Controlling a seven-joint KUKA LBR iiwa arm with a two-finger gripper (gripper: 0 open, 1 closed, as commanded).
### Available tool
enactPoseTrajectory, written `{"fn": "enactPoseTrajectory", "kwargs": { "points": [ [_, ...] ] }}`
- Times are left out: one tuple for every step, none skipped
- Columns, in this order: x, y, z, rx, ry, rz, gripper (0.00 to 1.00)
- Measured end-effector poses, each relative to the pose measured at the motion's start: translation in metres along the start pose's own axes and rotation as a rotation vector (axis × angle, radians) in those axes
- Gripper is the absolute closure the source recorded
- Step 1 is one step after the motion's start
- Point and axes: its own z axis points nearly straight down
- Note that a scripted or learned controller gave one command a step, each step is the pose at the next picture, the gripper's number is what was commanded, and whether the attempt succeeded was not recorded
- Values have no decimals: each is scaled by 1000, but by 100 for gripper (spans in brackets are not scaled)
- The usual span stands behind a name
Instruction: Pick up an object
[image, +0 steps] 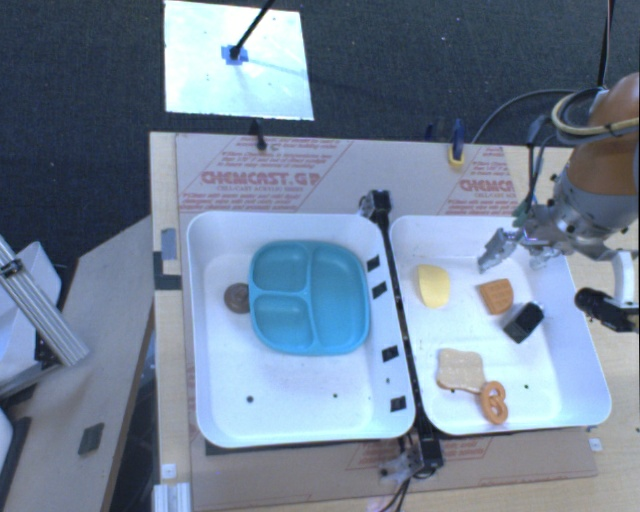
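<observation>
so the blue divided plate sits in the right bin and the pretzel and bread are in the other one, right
Not quite. The camera view shows the blue divided plate in the left bin, beside a small round brownish disc. The pretzel and bread are indeed in the other one, the right bin.

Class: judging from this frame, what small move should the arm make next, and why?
Probably lower the two-finger gripper toward the orange square block just below it in the right white bin; nothing shows between its fingers, and that block lies nearest.

"CHEMCAST GP" printed on bench sheet
</observation>
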Motion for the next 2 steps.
{"fn": "enactPoseTrajectory", "kwargs": {
  "points": [
    [0,3,-7,-13,-2,-3,0],
    [0,8,35,-10,-1,-1,0]
  ]
}}
